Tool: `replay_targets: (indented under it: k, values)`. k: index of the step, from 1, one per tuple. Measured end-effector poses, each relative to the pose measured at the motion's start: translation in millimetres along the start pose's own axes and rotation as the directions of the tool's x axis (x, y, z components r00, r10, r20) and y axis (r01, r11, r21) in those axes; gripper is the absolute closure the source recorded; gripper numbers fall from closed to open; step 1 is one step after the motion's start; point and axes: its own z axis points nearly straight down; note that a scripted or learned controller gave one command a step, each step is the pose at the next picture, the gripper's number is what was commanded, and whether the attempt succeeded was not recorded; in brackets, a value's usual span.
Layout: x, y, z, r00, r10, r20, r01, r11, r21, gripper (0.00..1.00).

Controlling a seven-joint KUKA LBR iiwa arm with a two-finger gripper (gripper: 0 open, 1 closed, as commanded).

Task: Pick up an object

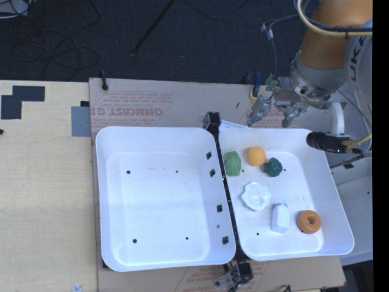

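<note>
My gripper [273, 113] hangs above the far edge of the right bin [331, 190], its two fingers spread apart with nothing between them. Below it in that bin lie an orange ball [256, 156], a dark green lump [273, 166] and a light green lump [232, 163] against the divider. Nearer the front are a white flower-shaped piece [256, 196], a small white block [279, 217] and an orange ring [309, 221].
The left bin [115, 193] sits beside the right one, joined by a black clamp strip [220, 187]. Both rest on cardboard [146, 105] over a wooden bench. A black cylinder [325, 142] juts over the right bin's far right rim.
</note>
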Motion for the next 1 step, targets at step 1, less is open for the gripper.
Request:
replay_targets:
  k: [1]
  values:
    - [66.9, 0.5, -72.6, 1.000, -0.001, 0.000, 0.001, 1.000, -0.003, 0.00]
